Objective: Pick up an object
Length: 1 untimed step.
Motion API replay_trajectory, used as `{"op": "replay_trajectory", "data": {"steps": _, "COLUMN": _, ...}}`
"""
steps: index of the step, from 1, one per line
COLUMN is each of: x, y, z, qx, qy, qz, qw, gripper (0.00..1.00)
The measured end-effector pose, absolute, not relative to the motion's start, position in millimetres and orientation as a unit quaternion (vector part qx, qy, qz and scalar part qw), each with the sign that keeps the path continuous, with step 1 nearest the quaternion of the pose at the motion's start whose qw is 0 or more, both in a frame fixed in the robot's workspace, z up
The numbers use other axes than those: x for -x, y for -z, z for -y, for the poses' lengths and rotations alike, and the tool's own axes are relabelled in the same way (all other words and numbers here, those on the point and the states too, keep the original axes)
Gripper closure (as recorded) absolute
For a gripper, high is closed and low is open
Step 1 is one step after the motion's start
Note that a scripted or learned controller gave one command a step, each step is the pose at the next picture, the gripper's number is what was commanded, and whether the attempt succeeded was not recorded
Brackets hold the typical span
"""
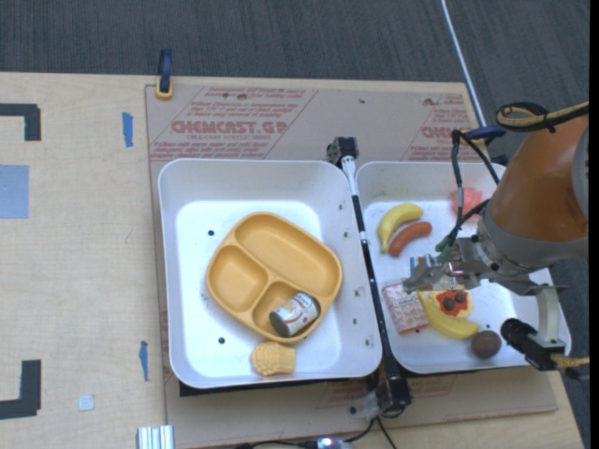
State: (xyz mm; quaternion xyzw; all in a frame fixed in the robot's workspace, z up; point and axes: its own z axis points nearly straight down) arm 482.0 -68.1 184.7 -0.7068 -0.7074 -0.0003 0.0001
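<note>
My gripper (438,271) hangs low over the middle of the right bin (412,178). Just below it in the view lie a yellow banana-like piece (453,322) with a small red and dark item (455,299) on it, and a pink-printed packet (405,309). A second banana (397,222) and a reddish sausage (409,238) lie to its upper left. A brown round object (485,344) sits near the bin's front. The arm's orange band (547,185) covers the bin's right part.
The left bin (178,251) holds a yellow divided plate (281,251) with a small can (296,314) in one compartment, and a yellow waffle-like toy (270,358) by the front wall. A pink item (467,200) peeks out beside the arm.
</note>
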Motion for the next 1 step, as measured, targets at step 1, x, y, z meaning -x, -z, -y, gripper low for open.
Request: {"op": "replay_trajectory", "data": {"steps": 1, "x": -480.4, "y": -195.3, "z": 0.5, "qx": 0.706, "qy": 0.0012, "qz": 0.708, "qw": -0.001, "gripper": 1.00}}
